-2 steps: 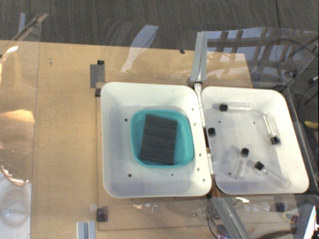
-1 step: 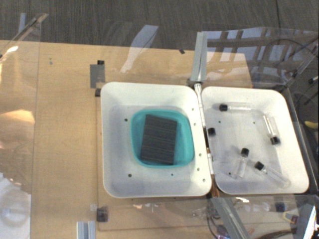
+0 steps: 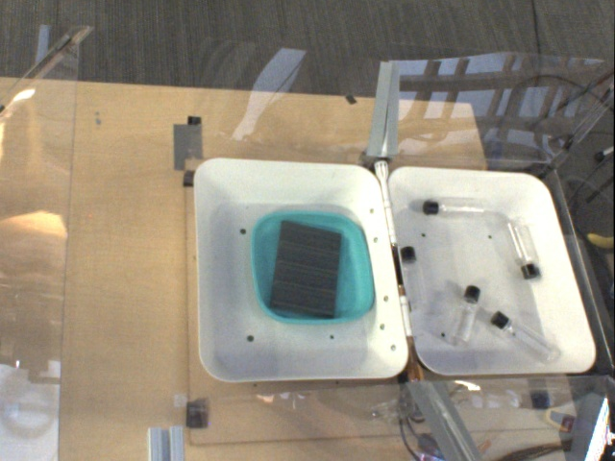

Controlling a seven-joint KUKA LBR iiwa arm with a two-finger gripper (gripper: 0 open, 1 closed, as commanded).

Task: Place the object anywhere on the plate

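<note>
A teal plate (image 3: 357, 275) lies in the middle of the left white bin (image 3: 223, 286). A dark grey ribbed rectangular block (image 3: 306, 270) rests flat on the plate, nearly covering its centre. In the right white bin (image 3: 557, 257) lie several clear vials with black caps: one near the back (image 3: 450, 206), one at the right (image 3: 522, 248), one near the middle front (image 3: 466, 313), one at the front right (image 3: 519, 332).
A lone black cap (image 3: 406, 254) sits at the right bin's left side. A grey metal post (image 3: 382, 113) stands behind the seam between the bins. A small black bracket (image 3: 188, 145) sits on the wooden bench behind the left bin. Cables lie at the front right.
</note>
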